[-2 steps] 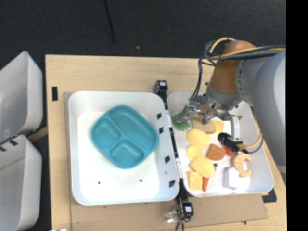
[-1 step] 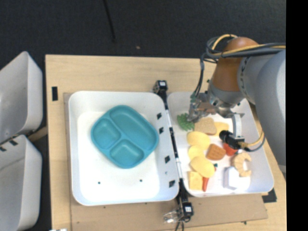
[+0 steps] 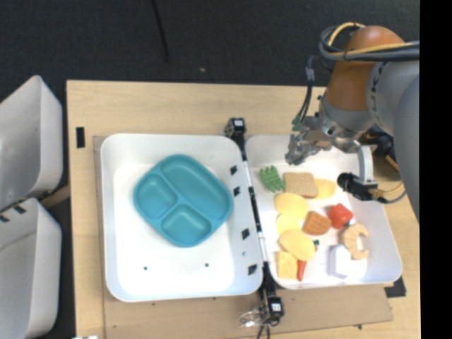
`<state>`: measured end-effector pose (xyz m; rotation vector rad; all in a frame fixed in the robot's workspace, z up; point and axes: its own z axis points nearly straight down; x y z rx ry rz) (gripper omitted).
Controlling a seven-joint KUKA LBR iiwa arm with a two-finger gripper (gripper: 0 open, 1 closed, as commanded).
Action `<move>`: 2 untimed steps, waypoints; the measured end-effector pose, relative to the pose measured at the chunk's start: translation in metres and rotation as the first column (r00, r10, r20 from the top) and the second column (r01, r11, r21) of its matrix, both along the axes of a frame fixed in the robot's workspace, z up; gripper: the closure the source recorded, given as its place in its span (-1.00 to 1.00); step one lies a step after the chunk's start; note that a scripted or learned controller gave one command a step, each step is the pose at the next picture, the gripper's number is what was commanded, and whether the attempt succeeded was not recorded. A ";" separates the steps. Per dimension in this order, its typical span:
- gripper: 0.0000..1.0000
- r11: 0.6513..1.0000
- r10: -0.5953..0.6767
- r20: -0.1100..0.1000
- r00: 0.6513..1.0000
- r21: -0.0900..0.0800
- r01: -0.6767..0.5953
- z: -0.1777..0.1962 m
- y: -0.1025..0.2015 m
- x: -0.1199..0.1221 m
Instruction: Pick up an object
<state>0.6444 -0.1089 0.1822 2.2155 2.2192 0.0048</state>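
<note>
Jaws [image 3: 298, 154]: hovering just above the bread [image 3: 301, 183]; width, cannot tell.
Bread: looking light and stiff; gripping its edges seems best.

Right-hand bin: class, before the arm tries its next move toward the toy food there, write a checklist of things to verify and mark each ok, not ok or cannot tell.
1. End effector is above the right bin, near its far edge: ok.
2. A target lies close by: the green piece and the bread slice sit just below it: ok.
3. Nothing held yet: cannot tell.
4. Target is free of neighbours: not ok; the bread slice touches the yellow pieces.
5. Left bin holds the blue tray, out of the arm's way: ok.
</note>
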 end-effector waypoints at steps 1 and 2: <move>1.00 1.000 0.000 0.000 1.000 0.000 0.000 0.054 -0.002 0.001; 1.00 1.000 0.003 -0.005 1.000 0.003 -0.003 0.065 0.037 -0.037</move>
